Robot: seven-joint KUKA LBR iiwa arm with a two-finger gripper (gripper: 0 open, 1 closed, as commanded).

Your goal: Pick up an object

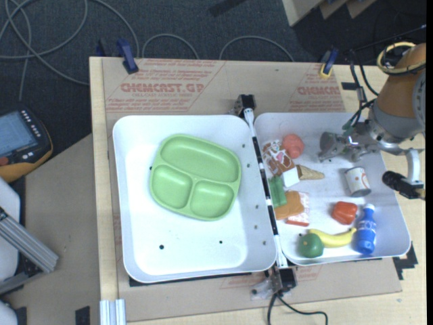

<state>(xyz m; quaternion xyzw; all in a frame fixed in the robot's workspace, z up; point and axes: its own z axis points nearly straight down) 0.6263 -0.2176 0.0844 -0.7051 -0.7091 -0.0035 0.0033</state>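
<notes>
At the near edge of the right bin (399, 246) lay a green apple (310, 244), touching the stem end of a yellow banana (333, 236), with a blue bottle (365, 230) just beside the banana's other end. Behind them sat a red pepper (344, 212), an orange packet (291, 207), a small white cup (356, 180) on its side, and farther back a pink ball (293, 143). The left bin (135, 181) held a green divided plate (195, 177).

The gripper (329, 146) hovered over the far part of the right bin, near the cup and the ball; its fingers looked slightly apart with nothing between them, though the angle made this hard to judge.

The cup seemed the nearest candidate. It was probably light, stiff and smooth, likely to roll if nudged, so closing across its round sides at mid-length looked safest.
</notes>
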